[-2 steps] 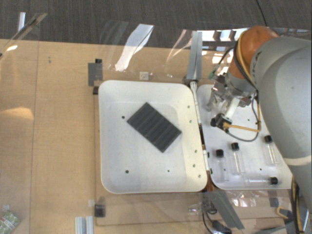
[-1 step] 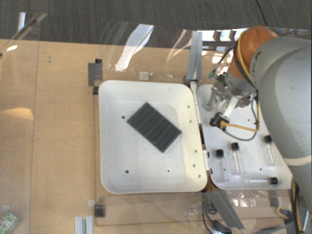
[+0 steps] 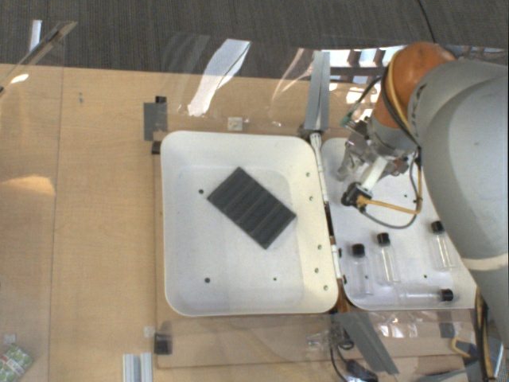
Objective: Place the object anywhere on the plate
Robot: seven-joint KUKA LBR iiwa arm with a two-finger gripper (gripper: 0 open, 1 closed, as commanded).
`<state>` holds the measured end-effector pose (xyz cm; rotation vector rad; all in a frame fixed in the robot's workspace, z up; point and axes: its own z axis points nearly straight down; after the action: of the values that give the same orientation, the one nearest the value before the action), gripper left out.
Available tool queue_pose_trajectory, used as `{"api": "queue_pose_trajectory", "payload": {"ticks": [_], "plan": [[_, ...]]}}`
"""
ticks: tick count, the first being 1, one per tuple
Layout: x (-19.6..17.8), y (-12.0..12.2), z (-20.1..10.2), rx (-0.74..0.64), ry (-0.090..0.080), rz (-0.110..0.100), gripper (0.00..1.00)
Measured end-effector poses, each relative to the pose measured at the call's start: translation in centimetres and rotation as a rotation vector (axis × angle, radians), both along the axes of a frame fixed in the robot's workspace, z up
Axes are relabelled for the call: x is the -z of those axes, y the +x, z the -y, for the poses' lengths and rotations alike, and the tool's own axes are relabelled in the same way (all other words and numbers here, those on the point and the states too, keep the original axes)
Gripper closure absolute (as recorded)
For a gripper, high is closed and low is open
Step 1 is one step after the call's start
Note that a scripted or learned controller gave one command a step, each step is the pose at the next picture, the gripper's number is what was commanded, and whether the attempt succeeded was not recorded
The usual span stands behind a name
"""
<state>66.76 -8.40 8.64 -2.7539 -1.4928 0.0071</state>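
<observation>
The object is most likely one of four clear vials with black caps, all to the view's right of the plate (image 3: 251,208) and past the bin wall; I cannot tell which one is meant. The nearest vial (image 3: 360,267) is just beyond that wall, level with the plate's lower corner. The second vial (image 3: 386,257) is a little farther from the plate, and the third vial (image 3: 441,247) is farther again. All three seem to lie flat and nearly parallel, with their long axes running up and down the view and their caps at the upper end. The fourth vial (image 3: 417,296) lies crosswise, below the plate's level, with its cap pointing away from the plate.

The hand (image 3: 359,168) hangs above the right bin (image 3: 421,273), to the right of the plate and about level with its upper corner. No vial shows in it, and I cannot tell whether it is apart or together.

The step in hand looks like picking up a vial. To do it well, the hand should close across the narrow body of one vial, square to its long axis. The nearest vial calls for care because it is close to the wall, and a round tube may roll if nudged.

The plate is dark and ribbed, and it sits diagonally in the left bin (image 3: 238,305), its long axis running from upper left to lower right. Both bins rest on the pale wooden surface (image 3: 87,213).
</observation>
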Motion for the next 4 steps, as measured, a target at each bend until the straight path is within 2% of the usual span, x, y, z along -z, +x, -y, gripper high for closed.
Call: {"api": "queue_pose_trajectory", "payload": {"ticks": [1,2,3,4], "plan": [[0.0,0.1,0.1,0.106,-0.001,0.003,1.00],[-1.1,0.2,-0.1,0.101,0.000,0.005,1.00],[-1.0,0.0,0.0,0.102,-0.001,-0.001,0.00],[-12.3,-0.6,4.4,0.045,-0.007,0.015,0.00]]}}
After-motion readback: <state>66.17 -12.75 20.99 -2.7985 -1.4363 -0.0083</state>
